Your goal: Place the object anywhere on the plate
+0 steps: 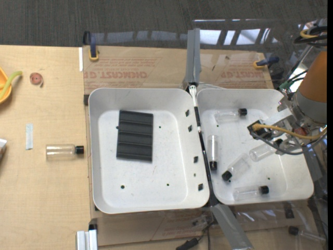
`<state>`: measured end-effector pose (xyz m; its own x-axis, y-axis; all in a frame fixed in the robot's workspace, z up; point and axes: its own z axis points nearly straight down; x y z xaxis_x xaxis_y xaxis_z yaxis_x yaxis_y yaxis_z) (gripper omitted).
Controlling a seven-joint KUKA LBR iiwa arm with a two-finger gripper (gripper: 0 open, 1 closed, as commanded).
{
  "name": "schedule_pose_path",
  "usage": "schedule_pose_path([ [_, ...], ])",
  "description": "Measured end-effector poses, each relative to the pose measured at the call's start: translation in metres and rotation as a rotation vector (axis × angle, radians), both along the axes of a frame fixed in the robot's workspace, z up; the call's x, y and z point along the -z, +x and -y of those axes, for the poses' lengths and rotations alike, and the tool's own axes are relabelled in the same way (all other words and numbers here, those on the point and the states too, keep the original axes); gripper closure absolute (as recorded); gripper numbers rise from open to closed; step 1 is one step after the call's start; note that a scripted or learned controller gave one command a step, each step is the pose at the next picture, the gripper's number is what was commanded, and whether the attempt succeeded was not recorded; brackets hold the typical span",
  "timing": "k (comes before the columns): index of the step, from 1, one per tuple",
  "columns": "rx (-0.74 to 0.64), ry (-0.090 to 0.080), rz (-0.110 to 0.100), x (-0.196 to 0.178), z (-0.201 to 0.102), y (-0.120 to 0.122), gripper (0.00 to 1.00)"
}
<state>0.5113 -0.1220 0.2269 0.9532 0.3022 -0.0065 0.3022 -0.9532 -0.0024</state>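
Note:
A black ribbed plate (pixel 135 135) lies flat in the left bin (pixel 104 191), toward its upper left. Several clear vials with black caps lie in the right bin (pixel 296 189): one near the top (pixel 229 116), one along the left wall (pixel 212 149), one slanted in the middle (pixel 237 168), one at the bottom (pixel 250 192). Another clear vial (pixel 260 152) lies right beside my gripper (pixel 276 144), which hangs low over the right side of that bin. Whether the vial is between the fingers is hidden by the wrist hardware.
A metal divider (pixel 193 56) runs above the seam between the bins. On the wooden bench to the left lie one more vial (pixel 62 150), a small grey strip (pixel 29 137), a red disc (pixel 35 78) and an orange-yellow object (pixel 4 87) at the edge.

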Motion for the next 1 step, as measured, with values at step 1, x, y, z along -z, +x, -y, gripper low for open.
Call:
schedule_pose_path([
  [1, 0.069, -0.001, 0.002, -0.0683, 0.0428, 0.0563, 1.0],
])
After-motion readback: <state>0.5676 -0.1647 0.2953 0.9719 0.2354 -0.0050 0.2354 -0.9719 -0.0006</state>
